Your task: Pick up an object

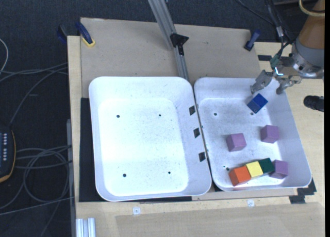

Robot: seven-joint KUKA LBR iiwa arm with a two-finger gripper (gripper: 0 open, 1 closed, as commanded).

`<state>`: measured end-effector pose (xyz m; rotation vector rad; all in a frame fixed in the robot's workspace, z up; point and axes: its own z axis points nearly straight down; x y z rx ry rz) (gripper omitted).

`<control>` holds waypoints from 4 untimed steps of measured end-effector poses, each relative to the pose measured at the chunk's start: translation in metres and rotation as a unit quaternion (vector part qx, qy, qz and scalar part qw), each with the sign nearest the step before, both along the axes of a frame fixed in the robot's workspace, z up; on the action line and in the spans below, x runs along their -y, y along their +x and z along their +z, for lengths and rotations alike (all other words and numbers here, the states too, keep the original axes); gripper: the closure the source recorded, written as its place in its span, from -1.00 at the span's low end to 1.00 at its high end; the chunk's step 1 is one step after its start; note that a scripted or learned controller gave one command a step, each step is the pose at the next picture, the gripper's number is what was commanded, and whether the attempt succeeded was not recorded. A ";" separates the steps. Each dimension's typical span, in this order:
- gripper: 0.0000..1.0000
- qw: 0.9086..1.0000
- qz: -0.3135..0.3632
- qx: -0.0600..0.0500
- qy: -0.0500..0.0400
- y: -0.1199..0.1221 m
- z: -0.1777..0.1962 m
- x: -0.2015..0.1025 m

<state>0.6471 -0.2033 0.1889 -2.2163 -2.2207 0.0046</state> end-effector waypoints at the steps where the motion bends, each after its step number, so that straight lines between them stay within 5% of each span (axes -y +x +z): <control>1: -1.00 1.000 -0.001 0.000 0.000 0.000 -0.043 0.003; 2: 1.00 1.000 0.000 0.003 -0.001 0.002 -0.028 0.003; 4: 1.00 1.000 0.000 0.005 -0.001 0.005 0.078 -0.001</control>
